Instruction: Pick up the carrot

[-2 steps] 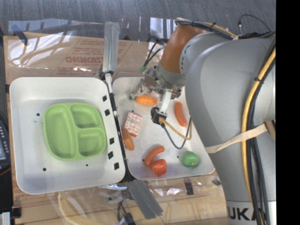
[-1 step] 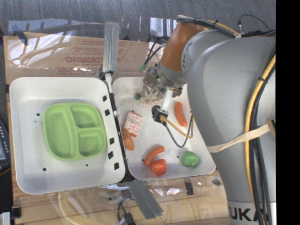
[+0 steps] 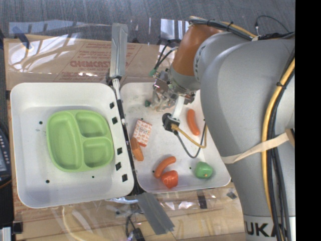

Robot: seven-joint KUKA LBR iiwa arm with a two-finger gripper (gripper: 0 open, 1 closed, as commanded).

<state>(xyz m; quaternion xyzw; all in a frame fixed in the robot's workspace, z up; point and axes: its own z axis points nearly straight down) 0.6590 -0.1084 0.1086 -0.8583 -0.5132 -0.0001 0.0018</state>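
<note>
**Carrot lies loose in the right bin, near the arm**

The carrot lies flat on the floor of the right bin, towards its right side, its long axis running roughly far to near; it is a short orange stick, and nothing grips it; other orange pieces in the same bin look much like it, so the naming is not certain. Just left of it hangs a black plug on a yellow cable that loops down over the bin floor. The gripper is to the far left of the carrot, low over the far part of the right bin and apart from the carrot; whether it is open or closed cannot be told, since its tip is a tangle of metal and wire from this angle. The grey arm with its orange band covers the bin's right edge.

Nearer in the same bin lie an orange roll, a red piece touching it, and a green ball to the right; a small packet and an orange bit lie by the left wall.

The left bin holds a green divided plate.
</note>
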